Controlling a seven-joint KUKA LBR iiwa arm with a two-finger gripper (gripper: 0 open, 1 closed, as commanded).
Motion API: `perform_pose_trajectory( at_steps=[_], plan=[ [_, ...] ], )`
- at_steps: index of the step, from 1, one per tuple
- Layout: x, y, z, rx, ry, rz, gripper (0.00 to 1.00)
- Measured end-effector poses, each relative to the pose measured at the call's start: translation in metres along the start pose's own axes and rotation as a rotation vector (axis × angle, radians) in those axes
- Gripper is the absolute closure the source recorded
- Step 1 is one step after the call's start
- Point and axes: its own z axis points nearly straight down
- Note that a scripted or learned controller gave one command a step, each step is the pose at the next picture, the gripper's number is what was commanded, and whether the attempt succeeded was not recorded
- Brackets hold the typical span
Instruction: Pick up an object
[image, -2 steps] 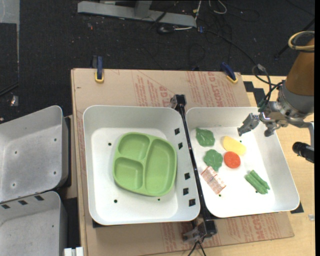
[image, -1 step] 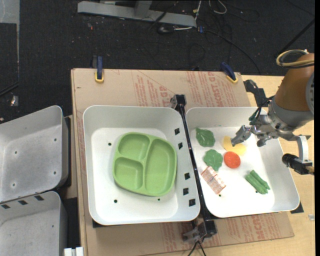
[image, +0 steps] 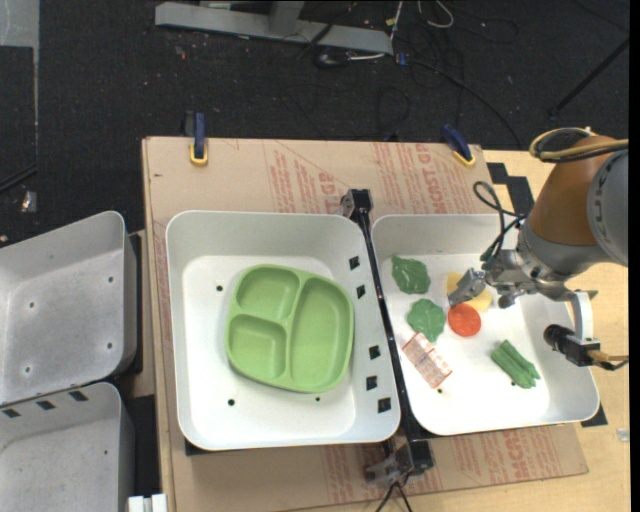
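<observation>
Arm: you see it (image: 575, 215) reaching in from the right, bent low over the right bin.
Pincer: it (image: 472, 290) sits down inside the right bin, near the bin's middle; you cannot tell from this angle whether it is released or clenched, and nothing is plainly seen in its grasp.
Right bin: its white wall (image: 590, 400) encloses all the loose things.
Yellow object: you find it (image: 484, 297) just at the pincer's tip, partly hidden by it.
Orange-red ball: it (image: 464, 320) lies just below the pincer, beside the yellow object.
Upper green piece: it (image: 409, 274) lies near the divider, left of the pincer and apart from it.
Lower green piece: it (image: 427, 318) rests just left of the ball.
Wrapped packet: it (image: 425, 359) lies tilted below the lower green piece.
Green stick: it (image: 515, 363) lies at a slant toward the bin's near right corner.
Left bin: its rim (image: 180, 240) surrounds a green divided plate (image: 291, 327) lying flat.
Table: you see the brown board (image: 300, 165) under both bins.
</observation>
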Motion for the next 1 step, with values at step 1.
perform_pose_trajectory(
  at_steps=[1],
  plan=[
    [-0.0002, 0.0016, -0.0139, -0.006, -0.002, -0.001, 1.00]
  ],
)
